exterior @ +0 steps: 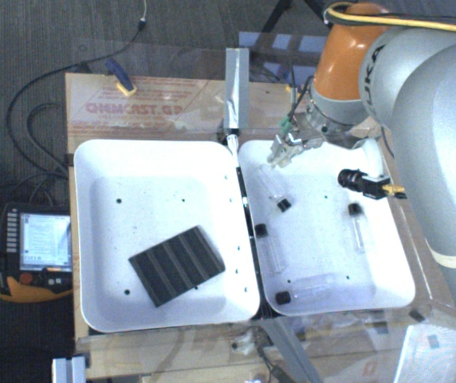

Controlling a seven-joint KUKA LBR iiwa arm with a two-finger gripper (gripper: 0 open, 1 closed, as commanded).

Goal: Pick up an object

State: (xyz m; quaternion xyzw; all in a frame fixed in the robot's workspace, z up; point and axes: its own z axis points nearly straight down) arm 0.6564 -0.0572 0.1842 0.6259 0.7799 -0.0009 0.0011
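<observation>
The tool [282, 152] hangs over the right bin [387, 290] at eleven o'clock (its grip I cannot tell), black ridged block [177, 265] in the left bin [92, 214].

The left bin [92, 166] is white and holds a black ribbed block [177, 265]. The right bin [387, 286] is white too, with clear tubes [357, 231] capped black at three o'clock.

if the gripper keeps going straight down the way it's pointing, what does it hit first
Probably the bare floor of the right bin near its upper-left corner. The gripper points there; the small black piece lies nearer. Depth is unclear.
</observation>
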